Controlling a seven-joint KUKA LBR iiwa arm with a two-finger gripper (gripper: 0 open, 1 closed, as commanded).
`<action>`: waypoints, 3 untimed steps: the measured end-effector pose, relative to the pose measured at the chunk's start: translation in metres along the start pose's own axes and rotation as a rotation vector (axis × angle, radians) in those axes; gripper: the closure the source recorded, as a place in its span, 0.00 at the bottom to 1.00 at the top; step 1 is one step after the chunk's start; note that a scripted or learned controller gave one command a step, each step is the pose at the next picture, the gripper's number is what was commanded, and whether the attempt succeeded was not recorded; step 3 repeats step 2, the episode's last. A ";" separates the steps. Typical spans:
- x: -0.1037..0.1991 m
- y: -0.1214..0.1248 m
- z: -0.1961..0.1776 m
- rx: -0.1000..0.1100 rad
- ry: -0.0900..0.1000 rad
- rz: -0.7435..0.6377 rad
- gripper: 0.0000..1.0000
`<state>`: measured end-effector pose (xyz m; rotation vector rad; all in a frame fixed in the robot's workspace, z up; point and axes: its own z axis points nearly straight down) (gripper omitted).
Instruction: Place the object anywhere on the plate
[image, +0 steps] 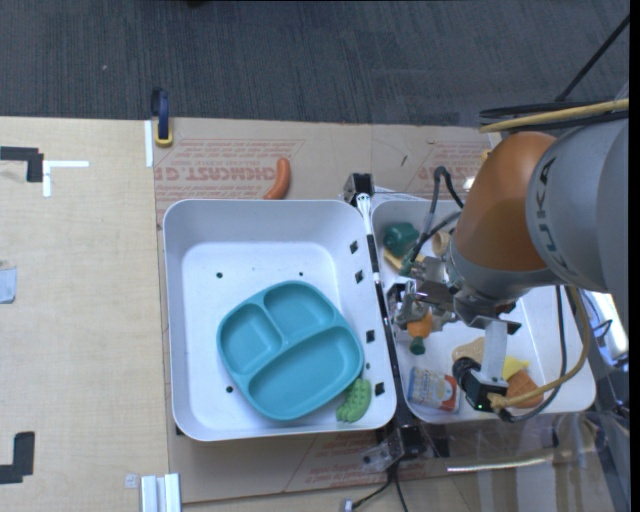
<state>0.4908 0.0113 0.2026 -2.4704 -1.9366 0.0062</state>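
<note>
The gripper (408, 300) is seen low over the left part of the right bin (560, 395), beneath the bulky grey and orange arm (520, 215), and whether it is open or closed cannot be told, since its working end is masked by the wrist housing and by cables. Nothing can be made out as held. Just beside the gripper a small orange piece (420, 326) and a small green piece (416, 347) are seen, and a dark green object (401, 237) lies near the bin's far end; a printed packet (434, 389) and some yellow and orange items (520, 378) lie toward the near end. Which of these is meant as the object cannot be decided; it is judged to be among them, in the right bin and well apart from the plate. The blue plate (290, 348), divided into three compartments, lies in the left bin (200, 300), and nothing is seen on it. A green bumpy object (354, 400) rests just beside the plate's near right rim, on the bin floor rather than on the plate. The task is therefore judged to be at the picking stage, with the lift, the carry across and the release all left to be done. Much of the right bin is covered by the arm, so its full contents are not known.
</note>
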 end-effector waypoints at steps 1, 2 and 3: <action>0.066 0.004 0.008 -0.002 0.000 0.035 1.00; 0.066 0.004 0.008 -0.002 -0.001 0.033 0.00; 0.066 0.004 0.008 -0.002 -0.001 0.033 0.00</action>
